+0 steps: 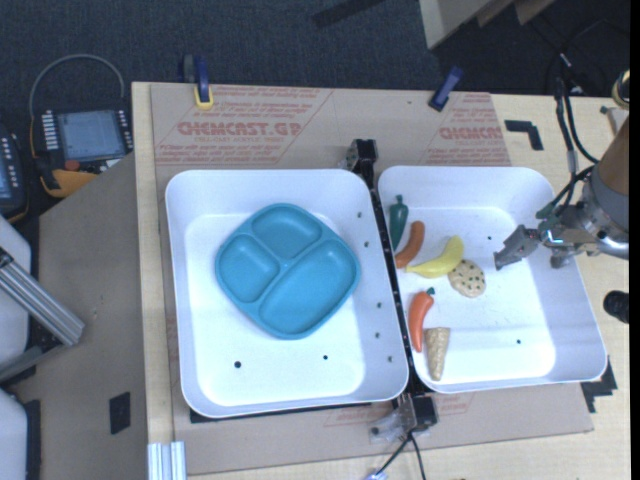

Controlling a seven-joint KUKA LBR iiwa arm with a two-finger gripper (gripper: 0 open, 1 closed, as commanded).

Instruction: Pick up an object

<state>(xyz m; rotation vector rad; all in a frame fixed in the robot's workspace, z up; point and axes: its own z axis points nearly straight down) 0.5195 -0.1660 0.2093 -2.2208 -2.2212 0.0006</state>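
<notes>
The right bin (520,353) holds several toy foods along its left side: a green pepper (399,214), an orange sausage (410,244), a yellow banana (438,259), a round cookie (467,280), a carrot (420,316) and a beige cone (437,351). My gripper (514,247) hangs over the right half of this bin, to the right of the cookie and apart from it. Nothing shows between its fingers. The arm enters from the right edge.
The left bin (200,368) holds a blue divided plate (287,268). A black clamp (362,155) sits at the top of the seam between the bins. Both bins rest on a cardboard-covered bench (300,118). The right bin's lower right floor is bare.
</notes>
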